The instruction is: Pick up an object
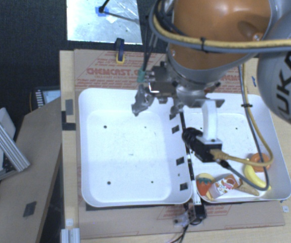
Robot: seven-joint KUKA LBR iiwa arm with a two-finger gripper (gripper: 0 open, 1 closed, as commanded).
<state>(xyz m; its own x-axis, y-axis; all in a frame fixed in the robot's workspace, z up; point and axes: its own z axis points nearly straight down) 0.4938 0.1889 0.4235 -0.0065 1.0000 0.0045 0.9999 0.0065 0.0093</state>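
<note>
My gripper (157, 108) hangs over the far end of the left bin (125, 156), close to the divider between the two bins. Its two grey fingers (140, 104) stand apart, open, with only white bin floor showing between them. The objects lie in the near corner of the right bin (280, 158): a yellow banana (253, 176), an orange round item (260, 159) behind it, and an orange-and-white packet (217, 185) at the front. They are well to the right of and nearer than the gripper. The arm's orange band hides the far part of the right bin.
A black connector (202, 147) with yellow cable dangles from the arm over the right bin's left side. Cardboard (105, 70) lies under both bins. A yellow clamp (119, 52) and a shiny metal sheet (102, 14) sit beyond; an aluminium rail (3, 140) stands left.
</note>
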